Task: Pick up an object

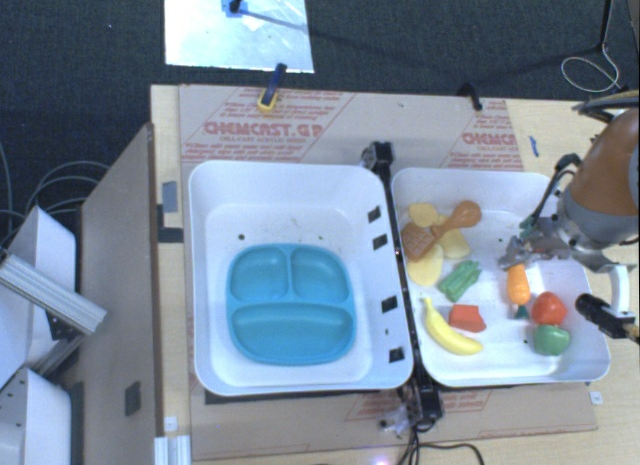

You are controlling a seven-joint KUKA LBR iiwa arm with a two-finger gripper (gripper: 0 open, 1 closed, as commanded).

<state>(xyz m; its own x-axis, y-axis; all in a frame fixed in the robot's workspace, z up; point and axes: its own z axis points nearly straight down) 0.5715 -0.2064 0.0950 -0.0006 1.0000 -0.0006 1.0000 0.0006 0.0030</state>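
The right bin (500,185) holds several toy foods. Along its left side lie a yellow banana (450,329), a red block (468,318), a green piece (460,280), some pale yellow pieces (426,267) and a brown wooden piece (442,229). Toward the right side are an orange carrot (517,284), a red tomato (548,306) and a green pepper (551,339). My gripper (522,249) hangs low over the right bin, just above the top end of the carrot. Nothing can be seen between its tips.
The left bin (290,178) holds a blue divided plate (291,303). A black divider (392,253) runs between the bins. The arm's grey wrist (600,203) and a black part (603,314) overhang the right bin's right wall.
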